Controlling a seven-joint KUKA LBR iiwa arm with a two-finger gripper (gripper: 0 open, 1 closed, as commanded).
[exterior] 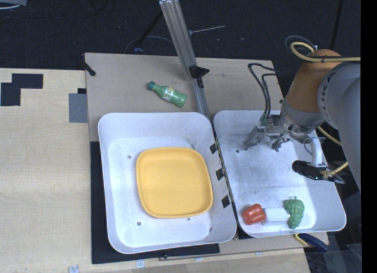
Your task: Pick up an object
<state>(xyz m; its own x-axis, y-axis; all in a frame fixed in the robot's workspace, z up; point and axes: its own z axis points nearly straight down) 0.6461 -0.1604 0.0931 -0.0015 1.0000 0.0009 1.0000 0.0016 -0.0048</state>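
Nearest, at 5 o'clock in the right bin [247, 172], lie a red pepper [254, 213] and green broccoli [294, 211], candidate targets. Farther, at 2 o'clock, the gripper [270, 139] hovers, fingers spread, holding nothing, apparently ready to descend.

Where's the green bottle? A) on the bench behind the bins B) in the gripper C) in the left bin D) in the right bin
A: the green bottle lies on its side on the bench, beyond the left bin.
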